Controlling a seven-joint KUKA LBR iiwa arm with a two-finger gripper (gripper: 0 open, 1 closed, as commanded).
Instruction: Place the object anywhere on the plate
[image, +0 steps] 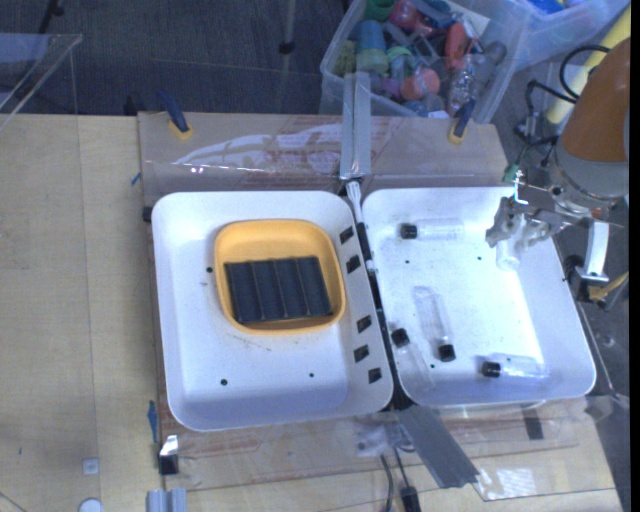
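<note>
1. Pale and partly see-through, the two-finger gripper (512, 232) hangs over the far right part of the right-hand shallow white bin (560, 300). You cannot tell from this slant whether it is spread or pressed together, and you can see nothing pinched in it.
2. Above it you see the grey arm with its orange band (600, 110) coming in from the upper right corner.
3. Just left of the gripper, near the bin's far wall, a clear plastic tube with a black cap (432, 231) lies flat on the bin floor.
4. Nearer the middle of that bin you find a second clear capped tube (430, 318), lying roughly front to back, with a small black piece (398, 337) just beside the bin's left wall.
5. A third clear tube with a black cap (512, 368) lies along the near right corner.
6. Across the divide, the left-hand shallow white bin (185, 330) bears the rounded yellow plate (232, 245).
7. Your task object, a dark grey ribbed rectangular block (278, 290), lies flat on that plate, covering most of its floor, well apart from the gripper.
8. Behind both bins, a clear plastic box of colourful toys (425, 50) stands at the bench's far edge.
</note>
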